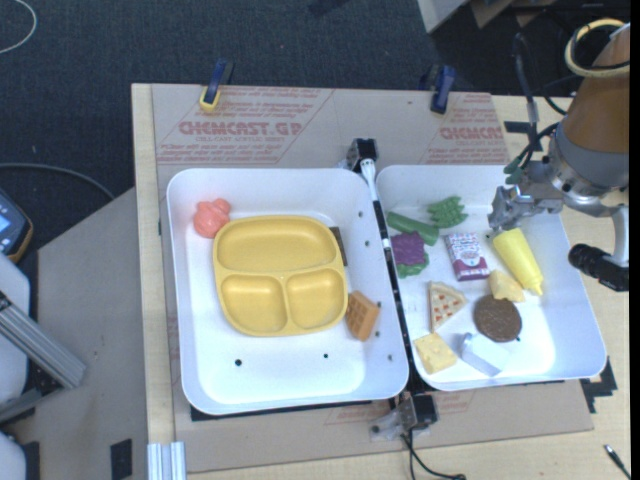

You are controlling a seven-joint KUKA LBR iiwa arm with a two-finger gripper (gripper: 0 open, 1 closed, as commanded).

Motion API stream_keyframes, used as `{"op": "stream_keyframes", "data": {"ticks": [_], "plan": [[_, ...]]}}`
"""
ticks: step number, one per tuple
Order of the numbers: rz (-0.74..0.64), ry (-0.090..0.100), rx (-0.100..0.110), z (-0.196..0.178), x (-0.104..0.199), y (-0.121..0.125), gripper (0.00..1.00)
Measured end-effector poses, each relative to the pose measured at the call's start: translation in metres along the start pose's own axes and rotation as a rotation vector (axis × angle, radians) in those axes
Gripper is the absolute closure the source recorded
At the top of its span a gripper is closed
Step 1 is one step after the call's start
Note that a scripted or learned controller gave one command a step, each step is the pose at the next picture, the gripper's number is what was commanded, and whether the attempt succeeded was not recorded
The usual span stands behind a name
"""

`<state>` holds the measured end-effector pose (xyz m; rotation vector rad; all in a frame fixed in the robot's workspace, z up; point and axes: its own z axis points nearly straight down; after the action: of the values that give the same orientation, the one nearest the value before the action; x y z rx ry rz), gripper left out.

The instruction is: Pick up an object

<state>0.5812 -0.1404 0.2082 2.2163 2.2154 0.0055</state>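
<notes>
I see the right bin (590,318) under the pincer (508,211), the left bin (190,268) well off to its left with a yellow tray (278,273). The yellow corn (519,259) lies just below the pincer, long axis slanting down-right. Whether the pincer is released or clenched, I cannot tell. Dark carpet (150,28) surrounds the bench.

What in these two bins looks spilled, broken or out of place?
Nothing stands out. The yellow tray lies flat in the left bin, a waffle leaning at its corner. The toy foods lie loose but whole in the right bin.
</notes>
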Motion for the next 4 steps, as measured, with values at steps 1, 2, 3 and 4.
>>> {"op": "stream_keyframes", "data": {"ticks": [1,2,3,4], "plan": [[-0.001,0.001,0.002,-0.018,0.0,0.001,1.0],[-0.007,0.004,0.004,-0.007,0.049,0.028,1.0],[-0.007,0.004,0.002,-0.023,0.1,0.054,1.0],[-0.002,0.002,0.005,-0.01,0.099,0.071,1.0]]}}
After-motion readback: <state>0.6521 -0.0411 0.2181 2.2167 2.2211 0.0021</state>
